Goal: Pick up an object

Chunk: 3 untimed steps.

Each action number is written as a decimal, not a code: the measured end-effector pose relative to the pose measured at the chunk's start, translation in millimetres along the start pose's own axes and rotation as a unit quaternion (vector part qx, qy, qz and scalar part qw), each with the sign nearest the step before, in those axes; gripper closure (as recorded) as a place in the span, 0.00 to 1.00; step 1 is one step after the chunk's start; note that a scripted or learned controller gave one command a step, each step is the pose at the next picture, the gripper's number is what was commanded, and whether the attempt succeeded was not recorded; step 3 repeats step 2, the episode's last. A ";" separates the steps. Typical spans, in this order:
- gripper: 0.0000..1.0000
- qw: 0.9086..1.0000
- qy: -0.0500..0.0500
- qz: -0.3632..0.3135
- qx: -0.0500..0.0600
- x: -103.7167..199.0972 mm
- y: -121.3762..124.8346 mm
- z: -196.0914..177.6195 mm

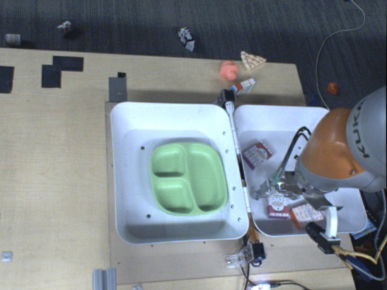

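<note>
My gripper (270, 190) hangs low over the near part of the right bin (272, 119), on the grey arm with its orange band (329, 150) coming in from the right. Right under and beside it lies a small red and white packet (277, 205). A second packet of the same kind (305, 213) lies just to its right, partly under the arm. A third red and white packet (256, 154) lies further back in the bin, apart from the gripper. Nothing visibly hangs from the gripper.
The left bin (130, 162) holds a green divided plate (188, 177). Behind the bins on the bench lie a pink ball (228, 70), a small tube (243, 86) and a wedge-shaped toy (253, 60). Cables run along the right bin's near edge.
</note>
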<state>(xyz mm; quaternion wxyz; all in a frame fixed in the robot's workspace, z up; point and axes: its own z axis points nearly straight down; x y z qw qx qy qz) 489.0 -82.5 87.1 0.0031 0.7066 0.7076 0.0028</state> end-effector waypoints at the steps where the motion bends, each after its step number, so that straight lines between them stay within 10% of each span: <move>1: 1.00 1.000 0.000 0.000 -0.003 -0.1 2.4 -11.5; 2: 1.00 1.000 0.000 -0.001 0.002 42.5 -0.4 -97.6; 3: 1.00 1.000 0.000 -0.001 0.002 42.5 -0.4 -97.6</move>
